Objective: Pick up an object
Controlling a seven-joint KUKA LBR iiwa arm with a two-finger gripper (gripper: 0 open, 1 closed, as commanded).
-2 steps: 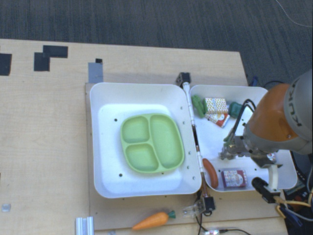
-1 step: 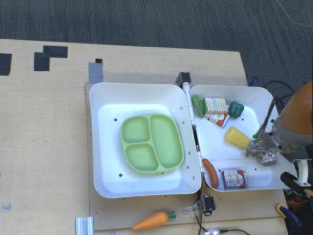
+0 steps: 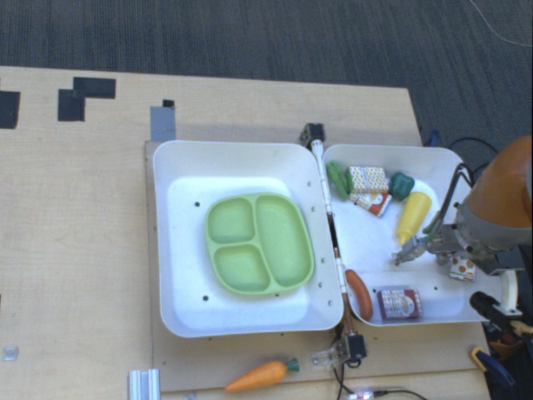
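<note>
While the arm reaches in from the right over the right bin point(image 3: 441, 158), the gripper point(image 3: 410, 252) sits low near that bin's floor, its metal fingers pointing left, and whether they stand apart or closed cannot be told from the camera view; nothing shows between them. Just above the gripper, nearly touching its tip, lies a yellow bottle point(image 3: 414, 215), tilted with its narrow end down toward the fingers. Below the gripper rests a small dark packet point(image 3: 398, 304), and to the lower left of it a red sausage point(image 3: 360, 294) against the bin wall. Farther up and left of the gripper lie a patterned carton point(image 3: 369, 182), a green vegetable point(image 3: 338, 179) and a dark green piece point(image 3: 401, 185). A small brown-and-white object point(image 3: 462, 266) sits right of the gripper, under the wrist. Well to the left, the other bin holds a green divided plate point(image 3: 259, 244). By my reading the approach step is in hand, with the yellow bottle the likeliest target; the next move calls for centring the fingers across its body before closing and lifting.
</note>
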